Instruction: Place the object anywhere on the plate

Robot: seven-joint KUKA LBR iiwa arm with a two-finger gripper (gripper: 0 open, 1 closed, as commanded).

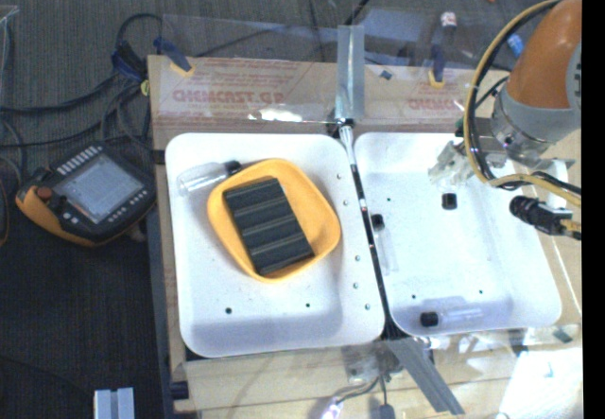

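Down at the lower edge of the right white bin (529,308) lies a clear plastic marker with a black cap (452,315) — light, slick, best pinched mid-barrel. On the yellow square plate (326,218), centre-left, rests a black ribbed rectangular block (269,223) — stiff, probably light. Whether the claw (452,162), upper right, is open or closed, I cannot tell.

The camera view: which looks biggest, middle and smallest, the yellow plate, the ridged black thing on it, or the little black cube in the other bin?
1. Yellow plate, biggest.
2. Ridged black object, lying on the plate and covering much of it.
3. Small black cube, by far the smallest.
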